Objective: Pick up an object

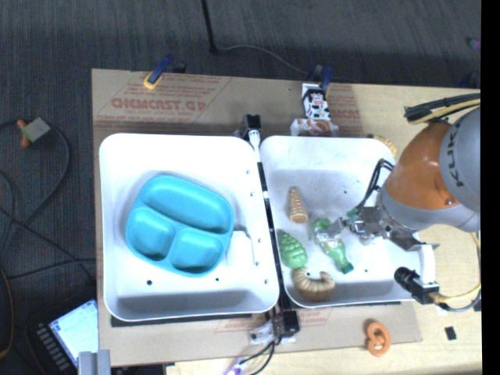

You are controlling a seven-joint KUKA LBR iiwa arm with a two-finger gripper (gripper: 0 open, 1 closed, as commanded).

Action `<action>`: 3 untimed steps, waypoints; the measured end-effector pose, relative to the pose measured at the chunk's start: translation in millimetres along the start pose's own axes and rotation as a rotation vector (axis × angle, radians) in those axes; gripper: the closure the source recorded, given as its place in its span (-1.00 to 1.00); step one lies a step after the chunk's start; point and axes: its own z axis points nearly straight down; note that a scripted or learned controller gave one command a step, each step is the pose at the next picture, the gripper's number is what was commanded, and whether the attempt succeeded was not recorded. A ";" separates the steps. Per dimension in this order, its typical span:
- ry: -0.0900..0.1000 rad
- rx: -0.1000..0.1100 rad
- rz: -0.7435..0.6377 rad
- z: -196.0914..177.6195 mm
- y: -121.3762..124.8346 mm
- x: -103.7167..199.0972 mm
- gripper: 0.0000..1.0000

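The right bin holds several small items. A tan ridged cone lies near its left wall. A green leafy piece is below the cone. A green bottle-shaped toy lies in the middle, slanting down to the right. A tan curled piece rests at the front wall. My gripper reaches in from the right and sits low, right at the upper end of the green bottle-shaped toy. The arm's orange band is above the bin's right side and hides that part of the bin.
The left bin carries a blue three-compartment plate. An orange ring-shaped toy lies on the bench in front of the right bin. A small cow figure stands behind the bins. Cables run at the far right.
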 end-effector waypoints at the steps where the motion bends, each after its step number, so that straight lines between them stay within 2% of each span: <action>1: -0.003 0.014 0.003 -1.0 -27.0 11.0 -1.00; 2: -0.008 0.006 0.004 3.4 -24.9 51.0 -1.00; 3: -0.004 0.016 0.004 -34.4 -27.4 -21.1 -1.00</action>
